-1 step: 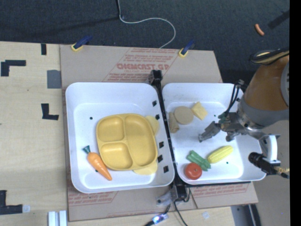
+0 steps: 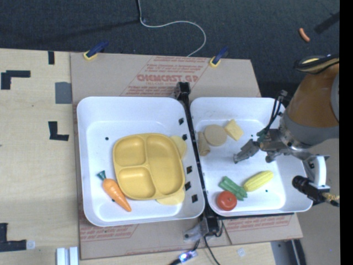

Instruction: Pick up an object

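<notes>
In the right bin [image 2: 287, 203] lie a yellow corn cob [image 2: 258, 180], a green piece [image 2: 233, 186] beside it, a red tomato [image 2: 226, 201], a tan round piece [image 2: 214, 135] and a pale yellow wedge [image 2: 234, 130]. My gripper [image 2: 253, 157] hangs over the middle of this bin, just above the corn cob and to the right of the tan round piece. Its fingers [image 2: 243, 153] are spread open with nothing between them. The grey arm with its orange band comes in from the right.
The left bin [image 2: 88, 115] holds a yellow divided plate [image 2: 149, 165] and an orange carrot [image 2: 115, 192] at its front left. A black divider [image 2: 190, 148] runs between the bins. Cardboard lies under both, and a white cable [image 2: 176, 24] loops behind.
</notes>
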`<act>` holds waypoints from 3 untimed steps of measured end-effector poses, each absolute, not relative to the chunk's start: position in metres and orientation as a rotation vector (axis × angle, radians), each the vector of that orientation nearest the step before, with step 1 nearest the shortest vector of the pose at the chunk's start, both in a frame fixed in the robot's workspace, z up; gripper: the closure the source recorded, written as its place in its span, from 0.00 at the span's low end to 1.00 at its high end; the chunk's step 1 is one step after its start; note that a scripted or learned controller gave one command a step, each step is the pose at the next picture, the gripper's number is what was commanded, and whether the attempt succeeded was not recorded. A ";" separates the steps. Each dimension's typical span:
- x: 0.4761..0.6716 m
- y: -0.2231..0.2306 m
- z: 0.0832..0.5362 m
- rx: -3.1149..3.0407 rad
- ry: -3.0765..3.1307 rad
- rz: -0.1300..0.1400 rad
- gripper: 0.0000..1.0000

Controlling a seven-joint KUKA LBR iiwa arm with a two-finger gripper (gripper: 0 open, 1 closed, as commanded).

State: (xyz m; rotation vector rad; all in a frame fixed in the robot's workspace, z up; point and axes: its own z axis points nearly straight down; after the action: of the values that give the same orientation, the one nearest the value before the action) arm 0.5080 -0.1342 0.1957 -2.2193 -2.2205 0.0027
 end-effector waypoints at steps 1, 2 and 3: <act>0.497 -0.136 0.145 -2.217 -2.217 0.007 0.00; 0.497 -0.129 0.083 -2.218 -2.222 0.003 0.00; 0.497 -0.128 0.085 -2.221 -2.221 0.000 0.00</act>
State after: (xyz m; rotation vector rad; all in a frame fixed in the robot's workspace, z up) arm 0.4970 -0.1284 0.0852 -2.2212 -2.2210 -0.0002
